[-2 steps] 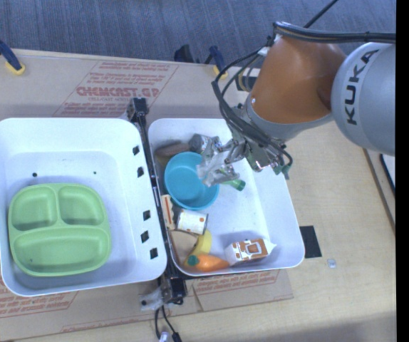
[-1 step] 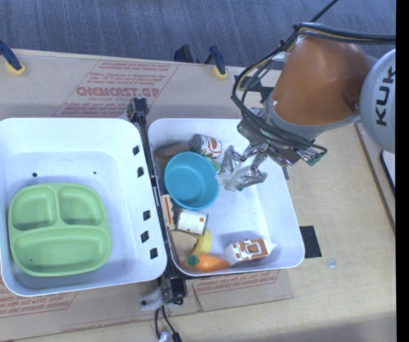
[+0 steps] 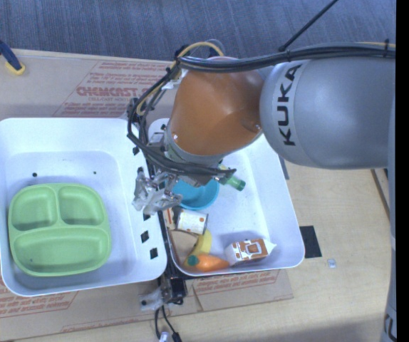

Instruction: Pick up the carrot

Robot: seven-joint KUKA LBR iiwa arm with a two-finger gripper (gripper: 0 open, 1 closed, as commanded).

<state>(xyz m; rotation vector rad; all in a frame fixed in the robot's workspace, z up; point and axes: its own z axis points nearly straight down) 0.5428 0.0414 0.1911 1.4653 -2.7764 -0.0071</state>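
carrot (image 3: 209,263) lies at near edge of right bin (image 3: 279,191), touching banana (image 3: 203,244), carton (image 3: 248,250) just beside. pincer (image 3: 153,194) hovers over bin divider, well short of it; i cannot tell whether spread. my worry: crowded neighbours, descent could snag banana instead.

Two white bins (image 3: 19,148), one green tray (image 3: 58,228), one carrot (image 3: 210,263), one banana (image 3: 203,244).

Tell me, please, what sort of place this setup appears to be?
Probably a robotics lab bench for pick-and-place trials: a KUKA arm reaches over two white bins, one holding a green tray, the other toy food such as a carrot.
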